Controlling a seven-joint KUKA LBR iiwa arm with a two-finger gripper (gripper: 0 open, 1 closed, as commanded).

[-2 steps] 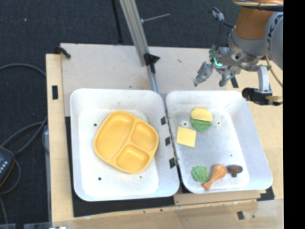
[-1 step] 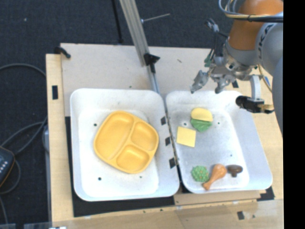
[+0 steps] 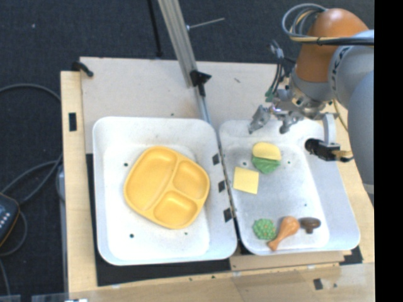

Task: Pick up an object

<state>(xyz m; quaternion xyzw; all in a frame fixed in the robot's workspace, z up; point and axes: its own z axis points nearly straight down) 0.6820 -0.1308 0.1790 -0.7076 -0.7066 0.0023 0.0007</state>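
Toy food: burger point(image 3: 266, 156), cheese slice point(image 3: 246, 180), broccoli point(image 3: 264, 228) and drumstick point(image 3: 284, 230) lay loose in the right bin point(image 3: 327, 197), easy picking.
Claw point(image 3: 271, 118): spread, empty, poised above the burger.

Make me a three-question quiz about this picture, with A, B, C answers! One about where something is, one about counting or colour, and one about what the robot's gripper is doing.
1. Where is the yellow plate?
A. left bin
B. right bin
C. on the floor

2. How many sections does the plate have?
A. one
B. three
C. six

3. The gripper is:
A. open above the right bin
B. squeezing the drumstick
C. resting on the plate

Answers: 1 A, it lies in the left bin. 2 B, ridges split it in three. 3 A, its fingers are spread with nothing between them, near the bin's far edge.
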